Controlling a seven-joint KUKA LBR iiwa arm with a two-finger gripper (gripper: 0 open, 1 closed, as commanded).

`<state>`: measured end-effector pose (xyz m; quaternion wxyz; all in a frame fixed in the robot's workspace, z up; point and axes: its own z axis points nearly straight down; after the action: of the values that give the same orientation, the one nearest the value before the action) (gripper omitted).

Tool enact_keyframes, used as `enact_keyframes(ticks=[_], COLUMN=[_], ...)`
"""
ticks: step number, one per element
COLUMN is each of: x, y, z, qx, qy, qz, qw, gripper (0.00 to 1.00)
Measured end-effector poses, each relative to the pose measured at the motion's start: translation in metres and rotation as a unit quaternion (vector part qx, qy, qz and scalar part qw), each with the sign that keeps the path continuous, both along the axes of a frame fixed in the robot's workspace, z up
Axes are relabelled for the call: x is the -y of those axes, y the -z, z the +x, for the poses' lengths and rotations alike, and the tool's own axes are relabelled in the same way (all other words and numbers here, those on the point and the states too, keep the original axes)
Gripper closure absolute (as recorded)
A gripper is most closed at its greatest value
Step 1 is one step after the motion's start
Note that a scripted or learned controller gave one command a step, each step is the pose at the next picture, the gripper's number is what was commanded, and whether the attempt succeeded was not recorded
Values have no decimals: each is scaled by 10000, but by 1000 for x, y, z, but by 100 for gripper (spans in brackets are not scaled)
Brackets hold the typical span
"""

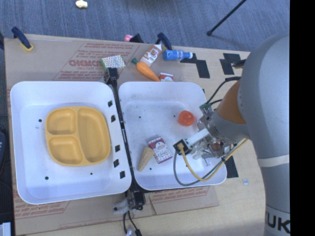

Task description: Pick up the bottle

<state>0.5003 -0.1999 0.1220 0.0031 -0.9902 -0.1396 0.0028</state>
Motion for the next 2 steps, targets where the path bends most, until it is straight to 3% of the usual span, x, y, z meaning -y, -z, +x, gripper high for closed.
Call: enact_keyframes(ticks=[1, 2], x=[11, 10], y=[-145, -14], z=[-22, -25], qx=[18, 1], qy=[364, 372], qz=[-13, -1], qw=[9993, 9993], gripper=[100, 100])
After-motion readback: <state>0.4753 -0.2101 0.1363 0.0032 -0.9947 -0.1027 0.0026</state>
